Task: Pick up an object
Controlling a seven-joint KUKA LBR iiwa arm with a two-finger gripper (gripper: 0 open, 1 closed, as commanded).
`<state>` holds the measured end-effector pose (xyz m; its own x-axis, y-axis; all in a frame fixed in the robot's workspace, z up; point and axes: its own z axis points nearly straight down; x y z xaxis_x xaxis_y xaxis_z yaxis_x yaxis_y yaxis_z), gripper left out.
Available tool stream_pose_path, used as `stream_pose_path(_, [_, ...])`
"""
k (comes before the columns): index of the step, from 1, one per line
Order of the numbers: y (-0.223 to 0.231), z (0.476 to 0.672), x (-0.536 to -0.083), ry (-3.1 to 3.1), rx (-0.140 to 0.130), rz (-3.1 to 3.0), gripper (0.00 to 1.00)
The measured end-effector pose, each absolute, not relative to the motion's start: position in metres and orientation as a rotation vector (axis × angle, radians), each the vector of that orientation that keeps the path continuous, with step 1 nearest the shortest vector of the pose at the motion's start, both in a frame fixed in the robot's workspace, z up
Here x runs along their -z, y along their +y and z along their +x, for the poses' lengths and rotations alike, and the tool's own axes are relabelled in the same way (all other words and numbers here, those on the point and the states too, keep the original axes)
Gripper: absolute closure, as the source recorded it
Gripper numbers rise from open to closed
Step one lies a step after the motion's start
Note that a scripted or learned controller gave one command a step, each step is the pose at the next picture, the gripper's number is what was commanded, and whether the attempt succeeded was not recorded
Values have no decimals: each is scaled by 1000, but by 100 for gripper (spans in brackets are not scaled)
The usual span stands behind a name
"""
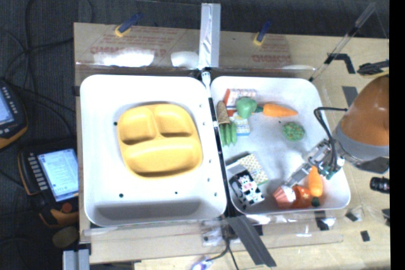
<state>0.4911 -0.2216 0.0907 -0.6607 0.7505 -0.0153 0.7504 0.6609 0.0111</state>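
Notably, no label is legible. Gripper (308, 169) low in right bin (297, 86), over orange toy (314, 183); finger state cannot be told. Yellow tray (160, 139) in left bin (101, 136).

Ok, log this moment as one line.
arm: in from right | gripper: low in right bin, beside orange toy | left bin: yellow tray | grasp: unconfirmed

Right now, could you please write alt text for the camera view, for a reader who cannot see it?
A grey arm reaches from the right, its gripper low over orange and red toys in the right bin's near corner. That bin also holds a carrot, a green ball and small boxes; the left bin holds a yellow tray.
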Motion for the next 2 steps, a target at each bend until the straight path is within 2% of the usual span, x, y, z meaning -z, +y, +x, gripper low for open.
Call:
stream_pose_path(1, [-192, 582, -89, 2886, -2, 1208, 0])
stream_pose_path(2, [-224, 636, -88, 2937, 6, 1087, 0])
